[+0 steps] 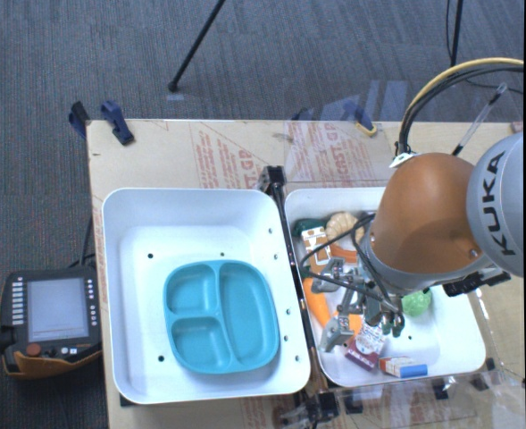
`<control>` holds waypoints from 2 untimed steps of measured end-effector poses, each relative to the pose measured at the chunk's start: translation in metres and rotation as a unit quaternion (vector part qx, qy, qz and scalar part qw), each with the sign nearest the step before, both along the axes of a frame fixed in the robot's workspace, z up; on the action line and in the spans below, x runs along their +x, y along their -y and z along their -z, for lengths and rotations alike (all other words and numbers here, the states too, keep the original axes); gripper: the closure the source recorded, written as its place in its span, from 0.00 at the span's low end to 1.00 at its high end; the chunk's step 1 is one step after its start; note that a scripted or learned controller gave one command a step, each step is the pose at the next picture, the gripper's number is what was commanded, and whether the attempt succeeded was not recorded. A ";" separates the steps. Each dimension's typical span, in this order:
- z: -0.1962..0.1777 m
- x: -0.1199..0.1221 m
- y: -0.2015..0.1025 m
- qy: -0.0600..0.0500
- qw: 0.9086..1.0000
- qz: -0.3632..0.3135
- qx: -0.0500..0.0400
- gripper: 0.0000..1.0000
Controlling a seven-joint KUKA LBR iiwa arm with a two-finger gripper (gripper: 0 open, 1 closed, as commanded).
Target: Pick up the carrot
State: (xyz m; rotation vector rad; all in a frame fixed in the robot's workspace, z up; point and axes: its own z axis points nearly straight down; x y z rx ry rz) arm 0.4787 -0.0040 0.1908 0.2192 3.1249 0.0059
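The carrot (319,303) is an orange stick lying near the left wall of the right bin (459,351), pointing toward the front. My gripper (356,320) hangs low over the middle of that bin, just right of the carrot, among cables and metal parts. A small patch of orange shows right under the gripper; I cannot say whether it is part of the carrot. The orange wrist band and grey arm (428,226) hide much of the bin's right half.
In the left bin (133,239) lies a blue divided plate (220,315). Around the gripper are a green ball (416,304), a beige item (341,224), a dark green item (308,228), an orange-white packet (321,242), a red packet (362,357) and a small box (402,366).
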 end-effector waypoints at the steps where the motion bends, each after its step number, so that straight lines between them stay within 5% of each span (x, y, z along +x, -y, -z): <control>1: 0.004 -0.002 0.007 -0.005 0.989 0.145 -0.001 0.00; 2: 0.106 -0.002 0.093 -0.007 0.977 0.215 -0.001 0.00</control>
